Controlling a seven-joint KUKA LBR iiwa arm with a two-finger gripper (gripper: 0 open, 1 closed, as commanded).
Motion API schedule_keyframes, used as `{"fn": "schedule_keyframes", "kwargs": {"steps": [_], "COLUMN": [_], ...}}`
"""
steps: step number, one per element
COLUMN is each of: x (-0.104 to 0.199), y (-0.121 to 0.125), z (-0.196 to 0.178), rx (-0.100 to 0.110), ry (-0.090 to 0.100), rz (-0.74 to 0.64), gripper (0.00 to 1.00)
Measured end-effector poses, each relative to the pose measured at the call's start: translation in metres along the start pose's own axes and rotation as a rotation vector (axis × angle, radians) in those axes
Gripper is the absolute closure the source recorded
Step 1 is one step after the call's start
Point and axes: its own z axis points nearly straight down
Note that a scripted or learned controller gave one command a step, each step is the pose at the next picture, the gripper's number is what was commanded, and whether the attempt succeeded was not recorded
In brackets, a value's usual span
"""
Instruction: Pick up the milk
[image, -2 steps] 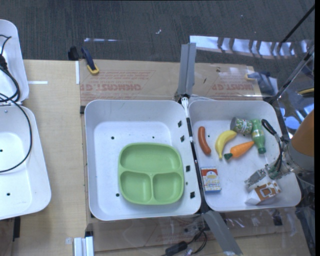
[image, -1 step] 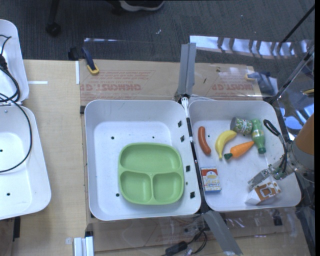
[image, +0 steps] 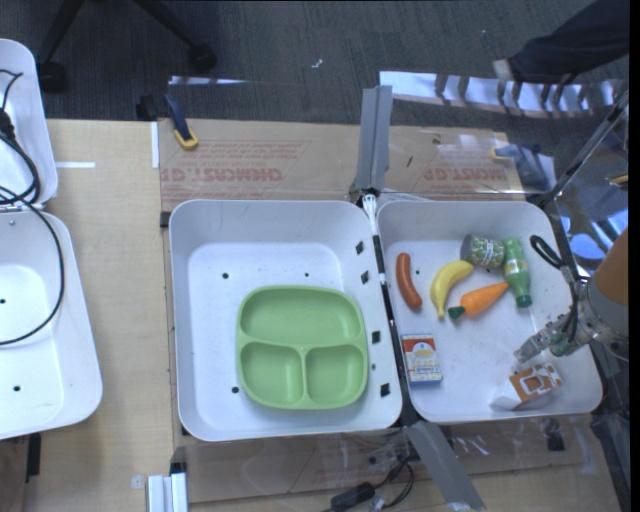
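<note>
Right of the banana (image: 449, 287) and a little nearer the camera, the KUKA arm's gripper (image: 540, 345) hangs low over the floor of the right bin (image: 480, 412). The blur at its tip hides whether it is spread or closed, and nothing can be seen held in it.

The milk, taken here to be the small white carton (image: 422, 360) with a red-and-orange label, lies flat just below and slightly left of the banana, close to the wall the two bins share. It is apart from the gripper and appears untouched.

A second, orange-and-white carton (image: 533, 384) lies tilted below and well right of the banana, just beside the gripper. That is the likelier thing to be caught by mistake.

A sausage (image: 408, 280) lies just left of the banana, a carrot (image: 480, 299) just right of it, and a green bottle (image: 516, 272) beyond the carrot. A green divided plate (image: 302, 347) sits far left of the banana, in the other bin.

By the look of it, the task is at the approach, with no grasp made. The next move calls for crossing leftward past the banana's lower end, squaring up over the flat carton and descending across its narrower sides, clear of the bin wall.
</note>
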Motion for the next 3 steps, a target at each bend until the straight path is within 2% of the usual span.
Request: {"fn": "schedule_keyframes", "kwargs": {"steps": [1, 2, 3], "x": [0.000, -0.017, -0.015], "y": [0.000, 0.028, 0.033], "z": [0.000, 0.009, 0.008], "rx": [0.000, 0.001, -0.003], "ry": [0.000, -0.003, 0.000], "rz": [0.000, -0.165, -0.041], "gripper": [0.00, 0.00, 0.00]}}
